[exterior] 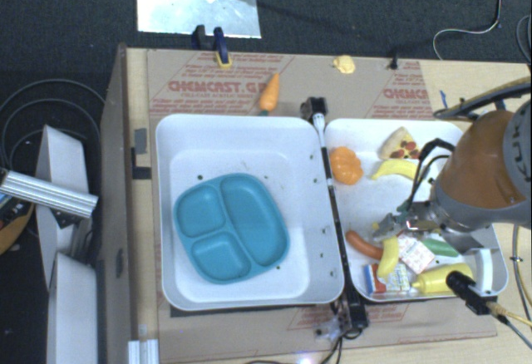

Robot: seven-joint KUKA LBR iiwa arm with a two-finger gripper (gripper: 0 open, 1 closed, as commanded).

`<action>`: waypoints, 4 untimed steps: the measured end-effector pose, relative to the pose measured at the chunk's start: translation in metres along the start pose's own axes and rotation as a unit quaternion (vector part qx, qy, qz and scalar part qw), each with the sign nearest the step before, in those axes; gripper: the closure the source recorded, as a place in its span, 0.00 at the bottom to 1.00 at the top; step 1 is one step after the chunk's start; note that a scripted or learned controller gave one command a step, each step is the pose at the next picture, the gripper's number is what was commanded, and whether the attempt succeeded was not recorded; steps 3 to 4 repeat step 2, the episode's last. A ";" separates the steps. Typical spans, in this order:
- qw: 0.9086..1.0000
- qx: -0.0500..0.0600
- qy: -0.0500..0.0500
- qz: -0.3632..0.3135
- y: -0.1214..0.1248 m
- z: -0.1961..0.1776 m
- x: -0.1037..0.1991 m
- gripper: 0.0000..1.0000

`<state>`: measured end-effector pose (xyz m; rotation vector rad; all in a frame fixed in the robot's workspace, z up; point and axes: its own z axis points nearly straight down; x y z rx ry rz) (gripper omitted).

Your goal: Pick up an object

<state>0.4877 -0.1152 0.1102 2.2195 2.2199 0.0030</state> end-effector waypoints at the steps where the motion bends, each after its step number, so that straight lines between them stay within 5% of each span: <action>1: 1.000 0.000 0.000 -0.001 0.001 -0.009 0.000 1.00; 2: 1.000 -0.003 0.001 -0.007 0.035 -0.078 0.088 1.00; 4: 1.000 -0.003 0.001 -0.007 0.035 -0.078 0.088 1.00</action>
